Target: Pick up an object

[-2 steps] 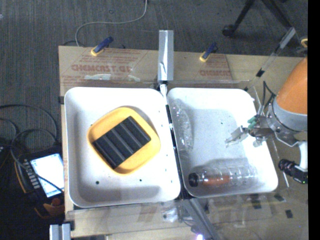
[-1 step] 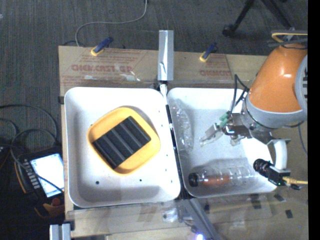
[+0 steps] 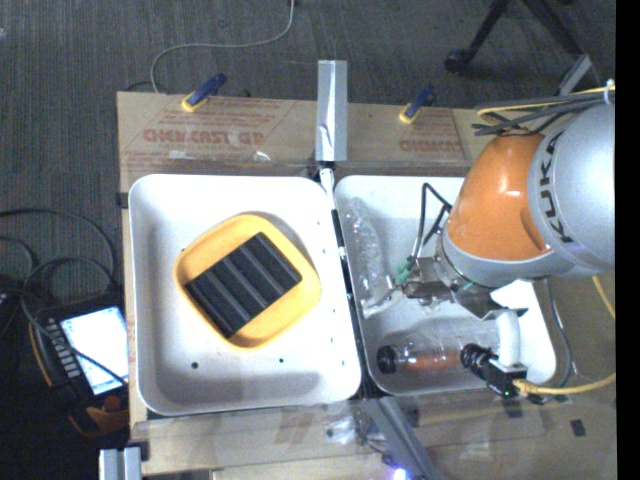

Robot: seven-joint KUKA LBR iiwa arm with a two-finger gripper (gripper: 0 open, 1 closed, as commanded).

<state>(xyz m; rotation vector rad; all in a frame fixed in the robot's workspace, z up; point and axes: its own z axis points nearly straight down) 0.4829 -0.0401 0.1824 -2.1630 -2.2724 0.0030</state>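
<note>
I see the arm (image 3: 530, 193) reaching over the right bin (image 3: 352, 200) from the right, its orange band uppermost. The pincer (image 3: 392, 290) sits low over that bin's middle. I cannot tell whether it is released, clenched or grasping anything.

Object positions relative to the pincer:
- A clear plastic bottle (image 3: 364, 248) lies just beside it, up and to the left, along the bin's left wall. Whether they touch is not discernible.
- A bottle (image 3: 425, 358) with a brownish body and dark cap lies on its side below the pincer, near the bin's front wall, apart from it.
- A yellow tray (image 3: 250, 279) with a black ribbed insert (image 3: 244, 282) rests well to the left, in the left bin (image 3: 160, 218).
</note>
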